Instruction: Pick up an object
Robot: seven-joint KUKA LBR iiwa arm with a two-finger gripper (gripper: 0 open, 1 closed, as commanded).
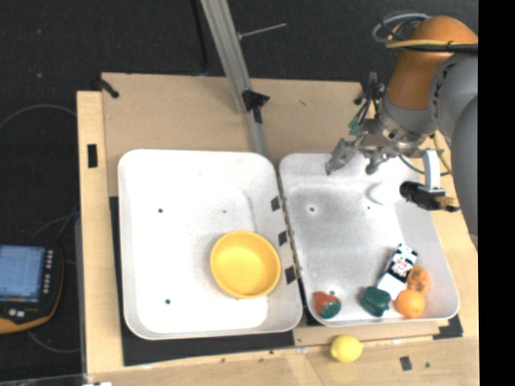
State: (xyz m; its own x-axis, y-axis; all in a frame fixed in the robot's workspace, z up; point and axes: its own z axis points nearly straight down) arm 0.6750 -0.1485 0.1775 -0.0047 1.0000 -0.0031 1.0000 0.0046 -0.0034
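Your gripper (355,159) hangs over the far edge of the right bin (338,215), its two dark metal fingers spread apart with nothing between them. The small things lie well away from it, in that bin's near corner: a round, smooth orange (410,304), a second orange fruit (418,279) touching it, a blocky dark green piece (375,300), a white box with black marks (399,264), and a red and green lump (326,302). Off to the gripper's side, in the left bin (161,183), sits a glossy round yellow bowl (245,264). A lemon (346,348) rests on the bare cardboard just outside the right bin.
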